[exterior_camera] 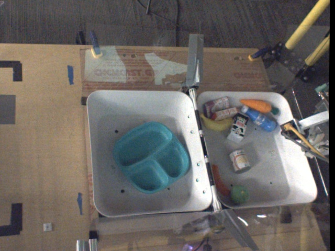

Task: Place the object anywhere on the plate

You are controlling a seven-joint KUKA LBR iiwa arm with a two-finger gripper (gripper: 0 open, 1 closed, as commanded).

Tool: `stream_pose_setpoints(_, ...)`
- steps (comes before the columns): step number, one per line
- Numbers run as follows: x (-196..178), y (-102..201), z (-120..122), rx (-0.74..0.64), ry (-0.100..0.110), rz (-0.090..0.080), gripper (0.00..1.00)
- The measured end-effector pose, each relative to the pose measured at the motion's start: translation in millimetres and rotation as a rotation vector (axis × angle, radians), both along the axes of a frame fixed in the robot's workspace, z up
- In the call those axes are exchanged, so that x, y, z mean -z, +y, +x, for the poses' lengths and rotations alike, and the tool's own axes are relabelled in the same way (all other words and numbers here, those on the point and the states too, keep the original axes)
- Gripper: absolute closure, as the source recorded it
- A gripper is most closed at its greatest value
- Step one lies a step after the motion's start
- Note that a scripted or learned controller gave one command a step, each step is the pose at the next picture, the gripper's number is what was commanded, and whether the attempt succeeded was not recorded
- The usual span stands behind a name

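Two white bins — one teal divided plate, one carrot, one banana, one blue bottle, one can, one green ball

Teal plate — white bins, orange carrot, yellow banana, green ball, blue bottle

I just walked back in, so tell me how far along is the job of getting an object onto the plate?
Nothing looks done: the teal plate in the left bin has nothing on it. Nothing appears to be in hand either. The objects lie in the right bin: carrot, banana, blue bottle, small can, green ball and others. Picking one, carrying it across and setting it on the plate all remain.
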State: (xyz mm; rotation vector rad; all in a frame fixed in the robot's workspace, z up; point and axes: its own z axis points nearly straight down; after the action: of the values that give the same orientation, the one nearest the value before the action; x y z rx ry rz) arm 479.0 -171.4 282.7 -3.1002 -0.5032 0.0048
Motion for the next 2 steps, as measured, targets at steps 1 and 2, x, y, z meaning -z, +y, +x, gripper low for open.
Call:
stream_pose_setpoints(1,51,13,0,-0.232,0.000,0.003,1.00)
stream_pose_setpoints(2,88,17,1,-0.382,0.000,0.003,1.00)
